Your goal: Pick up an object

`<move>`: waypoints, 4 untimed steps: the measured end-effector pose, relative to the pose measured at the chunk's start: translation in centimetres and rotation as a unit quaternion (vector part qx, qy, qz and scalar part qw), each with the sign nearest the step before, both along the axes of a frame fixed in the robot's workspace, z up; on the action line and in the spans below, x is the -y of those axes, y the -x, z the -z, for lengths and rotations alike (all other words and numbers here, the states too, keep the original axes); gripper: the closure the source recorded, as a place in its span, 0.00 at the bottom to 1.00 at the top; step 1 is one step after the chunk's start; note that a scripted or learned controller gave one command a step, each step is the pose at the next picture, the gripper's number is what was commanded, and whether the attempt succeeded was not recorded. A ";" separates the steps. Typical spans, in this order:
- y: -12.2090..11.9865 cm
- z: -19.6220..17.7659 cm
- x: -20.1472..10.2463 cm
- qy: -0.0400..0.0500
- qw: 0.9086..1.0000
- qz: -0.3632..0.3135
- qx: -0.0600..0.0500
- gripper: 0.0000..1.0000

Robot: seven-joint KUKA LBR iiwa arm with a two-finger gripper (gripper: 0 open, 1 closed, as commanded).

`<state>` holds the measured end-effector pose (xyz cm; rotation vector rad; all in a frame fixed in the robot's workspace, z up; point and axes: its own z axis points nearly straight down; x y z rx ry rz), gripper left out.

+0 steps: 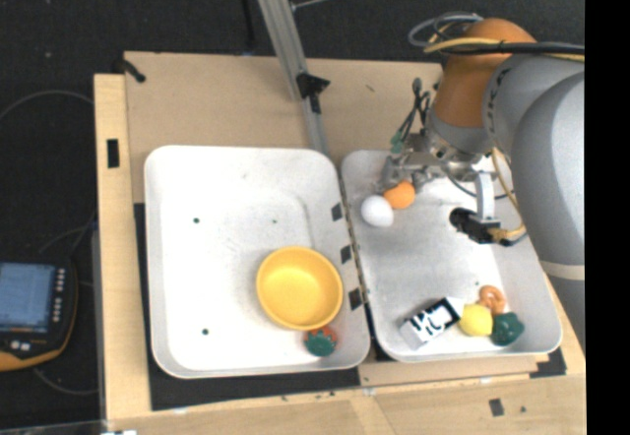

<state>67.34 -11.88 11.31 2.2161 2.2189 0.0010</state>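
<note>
Reaching in from right of frame with grey arm (536, 143), orange band showing at upper right

Spanning centre of frame: left bin (226, 197) and right bin (433, 266), side by side

Sitting at lower right of left bin: yellow bowl (299, 286)

Hovering at upper left of right bin: gripper (409, 177), finger state impossible to tell; orange ball (400, 195) lying just beneath, white ball (377, 211) touching it

Judging step as approach; next move calling for descent onto orange ball, closing, lifting

A tan wooden table (226, 108) stands on a dark floor (89, 0). A grey metal pole (281, 25) slants across it. A handheld screen (34, 310) lies at the left.
</note>
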 end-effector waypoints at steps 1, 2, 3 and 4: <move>-0.4 -6.5 0.0 -0.001 1.000 -0.001 0.002 1.00; -0.6 -12.0 0.2 -0.001 1.000 -0.002 0.002 1.00; 1.4 -11.4 -4.0 -0.002 1.000 -0.002 -0.003 1.00; 3.7 -12.9 -8.7 -0.003 1.000 -0.003 -0.002 1.00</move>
